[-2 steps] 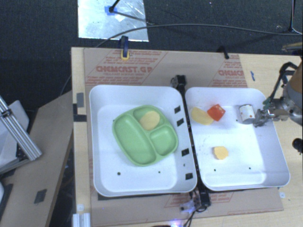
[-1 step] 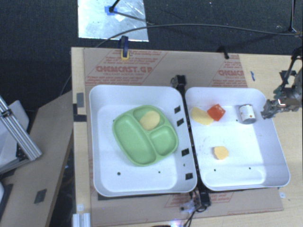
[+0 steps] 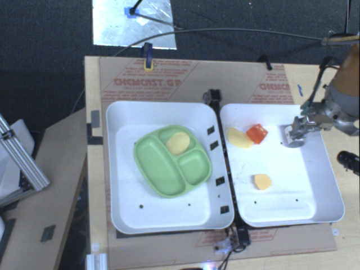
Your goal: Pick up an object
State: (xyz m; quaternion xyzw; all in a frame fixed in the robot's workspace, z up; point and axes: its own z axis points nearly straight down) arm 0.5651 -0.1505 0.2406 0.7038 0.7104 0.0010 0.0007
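Red object [image 3: 257, 133] beside yellow piece [image 3: 240, 138] in right bin [image 3: 315, 207], hand [image 3: 293, 137] near, to its right, grip state unclear

lab | robot bench [image 3: 185, 75] | two white bins [image 3: 121, 151] | cables, clamp [image 3: 147, 57]

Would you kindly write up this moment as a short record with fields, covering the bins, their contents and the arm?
left bin: holds a green divided plate
plate contents: one pale yellow piece in its upper compartment
right bin: three loose items
item 1: long yellow piece, near the bin's left wall
item 2: red piece, right beside item 1; whether they touch is unclear
item 3: small yellow-orange piece, alone, lower in the bin
hand: over the right bin's upper right area, apart from all three items
held object: none seen
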